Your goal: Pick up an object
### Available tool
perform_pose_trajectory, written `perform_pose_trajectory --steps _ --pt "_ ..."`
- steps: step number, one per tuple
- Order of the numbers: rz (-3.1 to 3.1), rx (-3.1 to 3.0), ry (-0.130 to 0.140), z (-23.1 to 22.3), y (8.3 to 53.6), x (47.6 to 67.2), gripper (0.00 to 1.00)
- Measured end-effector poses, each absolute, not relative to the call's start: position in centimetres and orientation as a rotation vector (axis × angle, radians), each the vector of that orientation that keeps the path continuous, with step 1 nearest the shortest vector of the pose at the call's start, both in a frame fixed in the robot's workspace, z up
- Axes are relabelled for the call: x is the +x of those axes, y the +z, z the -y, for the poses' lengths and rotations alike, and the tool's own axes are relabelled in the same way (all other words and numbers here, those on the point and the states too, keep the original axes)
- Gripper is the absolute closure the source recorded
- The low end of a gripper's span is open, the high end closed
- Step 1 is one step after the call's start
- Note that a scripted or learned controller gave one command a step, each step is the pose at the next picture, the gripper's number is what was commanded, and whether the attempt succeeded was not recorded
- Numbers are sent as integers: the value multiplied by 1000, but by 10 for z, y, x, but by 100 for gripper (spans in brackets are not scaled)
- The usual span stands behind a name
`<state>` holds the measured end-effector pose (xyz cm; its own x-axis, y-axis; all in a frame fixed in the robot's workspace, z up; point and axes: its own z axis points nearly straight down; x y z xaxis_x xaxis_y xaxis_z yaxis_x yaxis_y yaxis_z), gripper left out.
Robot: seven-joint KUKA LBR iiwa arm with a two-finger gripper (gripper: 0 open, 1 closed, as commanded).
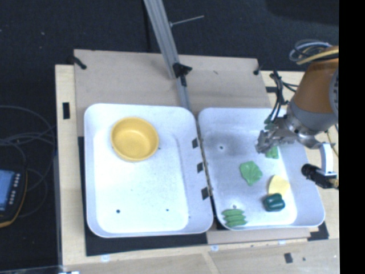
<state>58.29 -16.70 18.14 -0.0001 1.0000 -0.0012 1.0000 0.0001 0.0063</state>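
1. Green, a small object (272, 152) is seen directly beneath the gripper (267, 144), touching its fingertips, in the right bin (228, 124).
2. Whether it is pinched cannot be told.
3. A miss could be caused by an off-centre closure, nudging it toward the leafy piece (250, 172).

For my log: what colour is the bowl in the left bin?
Yellow. The bowl shows plainly in the camera view, in the left bin.
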Motion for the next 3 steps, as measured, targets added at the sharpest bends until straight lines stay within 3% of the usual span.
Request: perform_pose_trajectory --steps 2,3 --pt "-2218 2218 5 170 297 584 100" --pt "-2221 2221 -1 170 295 584 100"
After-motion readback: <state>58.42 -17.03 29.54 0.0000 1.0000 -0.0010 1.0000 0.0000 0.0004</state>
